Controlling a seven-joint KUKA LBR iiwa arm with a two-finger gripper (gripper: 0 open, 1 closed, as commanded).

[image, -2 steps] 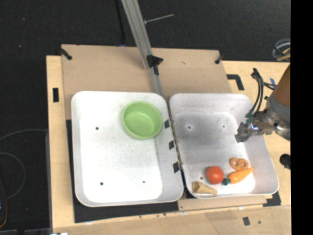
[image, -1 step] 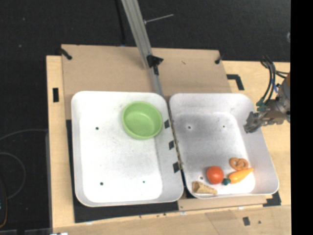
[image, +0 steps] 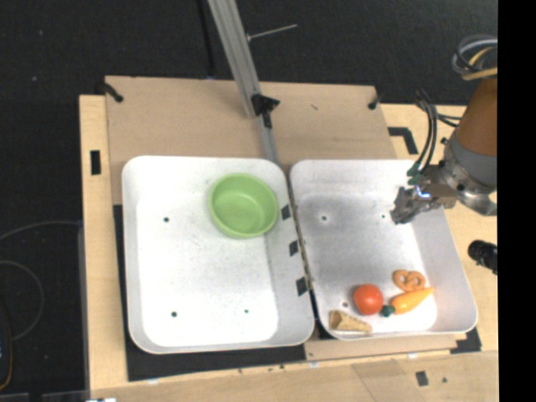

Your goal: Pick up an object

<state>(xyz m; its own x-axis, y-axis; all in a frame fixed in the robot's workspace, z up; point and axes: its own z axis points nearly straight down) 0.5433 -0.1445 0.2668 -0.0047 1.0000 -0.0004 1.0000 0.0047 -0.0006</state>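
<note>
In the right bin, several small objects lie near the front right corner: a red tomato, an orange carrot-like piece, a brown pretzel and a tan wedge. My gripper hangs over the right bin's far right side, well behind these objects, and I see nothing between its fingers. A green bowl sits in the left bin toward its far right corner.
A slanted metal pole runs from the top down to the seam between the bins. The bins rest on a tan board. Cables hang by the arm at the right.
</note>
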